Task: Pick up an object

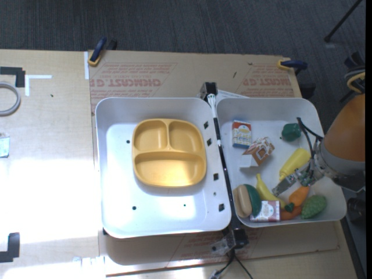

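Note:
The right bin holds several toy foods. A blue and white carton and a brown carton lie near its middle, with a green pepper at the back. A yellow piece, a banana, an orange carrot, a green leafy piece, a bun and a red and white box crowd the front. My gripper is low in this bin, between the yellow piece and the carrot, beside the banana. I see nothing lifted.
The left bin carries a yellow divided plate. The arm's orange band hangs over the right bin's right wall. Both bins sit on cardboard held by clamps. Black cables run over the right bin's rim.

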### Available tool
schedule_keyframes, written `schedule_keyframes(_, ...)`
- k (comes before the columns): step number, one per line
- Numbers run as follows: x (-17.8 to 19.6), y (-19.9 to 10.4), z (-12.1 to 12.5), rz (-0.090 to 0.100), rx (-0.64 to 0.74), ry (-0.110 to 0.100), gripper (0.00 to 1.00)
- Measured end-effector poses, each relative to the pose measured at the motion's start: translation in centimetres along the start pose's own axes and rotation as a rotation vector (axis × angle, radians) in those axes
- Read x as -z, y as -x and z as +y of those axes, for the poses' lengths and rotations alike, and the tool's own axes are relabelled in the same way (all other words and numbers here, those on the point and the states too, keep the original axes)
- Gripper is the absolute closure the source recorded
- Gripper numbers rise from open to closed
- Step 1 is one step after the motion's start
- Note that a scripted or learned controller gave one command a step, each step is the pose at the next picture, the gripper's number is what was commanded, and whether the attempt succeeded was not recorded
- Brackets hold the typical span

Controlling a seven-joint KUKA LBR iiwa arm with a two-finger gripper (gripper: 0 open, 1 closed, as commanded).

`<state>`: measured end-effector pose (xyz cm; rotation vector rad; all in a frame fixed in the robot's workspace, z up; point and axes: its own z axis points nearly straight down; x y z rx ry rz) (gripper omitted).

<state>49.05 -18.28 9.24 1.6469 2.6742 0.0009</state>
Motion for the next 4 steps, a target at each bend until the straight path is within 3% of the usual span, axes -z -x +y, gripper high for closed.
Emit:
schedule_keyframes(1,1.0,0.1,0.1,-0.002,-0.004,0.003,1.00)
schedule_keyframes(2,0.3,-7.2,2.6,-0.007,0.240,0.007,1.00)
schedule_keyframes(3,10.0,-11.5,4.5,-0.002,0.056,0.001,1.00)
schedule_keyframes(4,15.5,-11.8,13.3,-0.004,0.540,0.003,1.00)
